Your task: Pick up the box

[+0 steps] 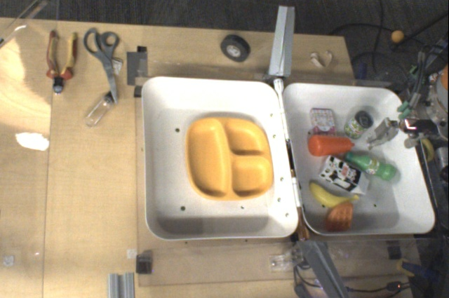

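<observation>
In the right bin [414, 219] lies a black-and-white patterned box [341, 174], flat, near the middle. A smaller pink-and-white box [322, 119] sits at the bin's far left. My gripper [382, 132] hovers over the right bin's upper right part, right of a small can [361, 123] and above a green bottle [370, 165]. It stands open with nothing between its fingers, and it is apart from both boxes.
A red-orange cylinder [330, 144], a banana [328, 195] and a red-orange fruit [339, 217] crowd around the patterned box. The left bin [161, 149] holds a yellow divided tray [229, 156]. Scissors [105, 55], pliers [59, 58] and a tape roll [236, 48] lie on the bench.
</observation>
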`<state>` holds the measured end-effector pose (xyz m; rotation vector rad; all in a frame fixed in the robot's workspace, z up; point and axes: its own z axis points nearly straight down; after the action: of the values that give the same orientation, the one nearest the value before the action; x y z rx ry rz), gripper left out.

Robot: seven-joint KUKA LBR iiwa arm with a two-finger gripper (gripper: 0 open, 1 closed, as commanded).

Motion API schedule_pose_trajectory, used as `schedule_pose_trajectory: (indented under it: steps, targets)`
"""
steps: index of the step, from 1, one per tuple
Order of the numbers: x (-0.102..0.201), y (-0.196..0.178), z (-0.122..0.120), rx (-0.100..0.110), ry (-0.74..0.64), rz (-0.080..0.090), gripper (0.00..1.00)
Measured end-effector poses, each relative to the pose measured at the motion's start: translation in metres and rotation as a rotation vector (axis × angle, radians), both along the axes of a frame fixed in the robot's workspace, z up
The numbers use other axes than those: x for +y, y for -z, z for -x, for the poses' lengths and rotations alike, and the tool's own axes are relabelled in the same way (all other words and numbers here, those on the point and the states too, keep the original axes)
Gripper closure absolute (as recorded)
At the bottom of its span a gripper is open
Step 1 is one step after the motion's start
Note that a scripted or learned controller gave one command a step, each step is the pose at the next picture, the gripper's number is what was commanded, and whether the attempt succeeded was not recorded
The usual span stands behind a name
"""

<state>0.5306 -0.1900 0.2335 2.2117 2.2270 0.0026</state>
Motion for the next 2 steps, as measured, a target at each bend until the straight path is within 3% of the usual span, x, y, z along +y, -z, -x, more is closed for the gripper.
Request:
schedule_pose_trajectory:
  steps: [1, 2]
  targets:
    - [0.050, 0.084, -0.076, 0.001, 0.104, -0.001, 0.00]
    - [0.079, 0.147, -0.135, -0.003, 0.051, 0.000, 0.00]
